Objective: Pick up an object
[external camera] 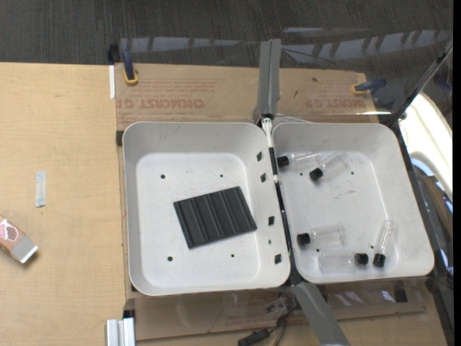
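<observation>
Looks down from high above the bench (65, 121), tilted a little. Far enough to take in both white bins: left bin (144, 146), right bin (392, 150), side by side.

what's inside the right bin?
The right bin holds clear vials with black caps, scattered near its back and front. Their clear bodies blur into the white floor, so the exact count is unclear.

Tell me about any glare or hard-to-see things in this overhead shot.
In the camera view, a bright washed-out glare patch sits by the right bin; the clear vials nearly vanish against its white floor, only black caps standing out; the dark ribbed pad in the left bin reads sharply.
</observation>
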Robot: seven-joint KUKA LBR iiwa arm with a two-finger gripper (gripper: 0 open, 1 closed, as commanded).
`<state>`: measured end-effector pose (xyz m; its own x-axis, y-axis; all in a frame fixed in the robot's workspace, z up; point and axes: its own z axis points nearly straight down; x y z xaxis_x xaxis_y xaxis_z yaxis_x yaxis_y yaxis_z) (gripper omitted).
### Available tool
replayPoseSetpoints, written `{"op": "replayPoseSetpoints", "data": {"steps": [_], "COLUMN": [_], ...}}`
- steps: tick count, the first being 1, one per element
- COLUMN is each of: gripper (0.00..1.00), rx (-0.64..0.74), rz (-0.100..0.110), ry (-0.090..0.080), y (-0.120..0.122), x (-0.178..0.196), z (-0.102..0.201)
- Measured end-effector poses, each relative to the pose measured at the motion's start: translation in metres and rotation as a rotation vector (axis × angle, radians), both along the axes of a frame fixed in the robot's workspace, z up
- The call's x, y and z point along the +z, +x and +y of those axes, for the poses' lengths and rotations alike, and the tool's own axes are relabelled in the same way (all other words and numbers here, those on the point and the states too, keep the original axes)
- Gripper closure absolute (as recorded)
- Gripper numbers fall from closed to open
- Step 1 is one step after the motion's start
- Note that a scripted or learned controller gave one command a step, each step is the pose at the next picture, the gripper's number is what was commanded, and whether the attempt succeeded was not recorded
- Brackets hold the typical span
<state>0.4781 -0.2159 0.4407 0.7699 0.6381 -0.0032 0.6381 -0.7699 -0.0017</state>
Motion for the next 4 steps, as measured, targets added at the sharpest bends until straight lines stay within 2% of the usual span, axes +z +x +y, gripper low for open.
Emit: {"op": "replayPoseSetpoints", "data": {"steps": [3,4], "gripper": [1.0,0.0], "rx": [-0.168,-0.168], "rz": [-0.001,-0.001], "ry": [0.0,0.0], "y": [-0.0005,-0.0005], "x": [0.0006,0.0006], "z": [-0.0071,-0.0071]}}
